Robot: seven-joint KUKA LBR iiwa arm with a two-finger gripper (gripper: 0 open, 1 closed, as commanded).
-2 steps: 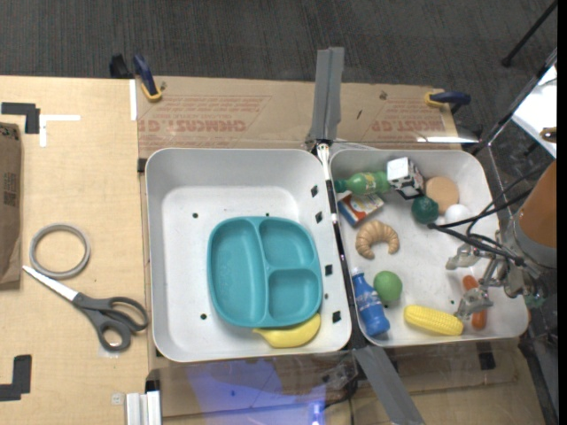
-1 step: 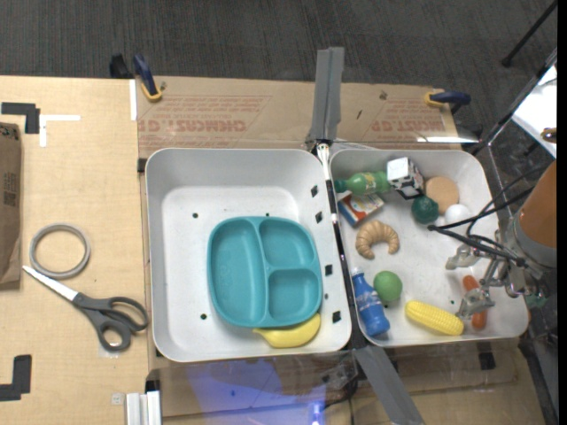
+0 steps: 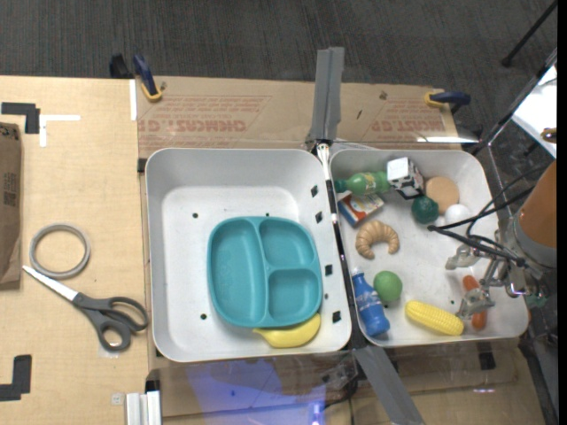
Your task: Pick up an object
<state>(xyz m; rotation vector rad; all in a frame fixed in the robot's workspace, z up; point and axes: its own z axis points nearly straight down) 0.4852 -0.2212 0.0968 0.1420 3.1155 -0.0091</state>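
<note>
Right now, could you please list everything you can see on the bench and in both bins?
white bins: two, side by side on the bench
divided plate: one, teal, left bin
banana: one, yellow, left bin, partly under the plate's near edge
green bottle: one, right bin, far side
croissant: one, tan, middle of right bin
green ball: one, right bin
blue bottle: one, right bin, near left wall
corn cob: one, yellow, right bin, near edge
scissors: one, grey handles, bench left of bins
tape roll: one, grey, above scissors
clamps: two, blue, far edge
claw: one, metal, over right bin's near right corner
</note>
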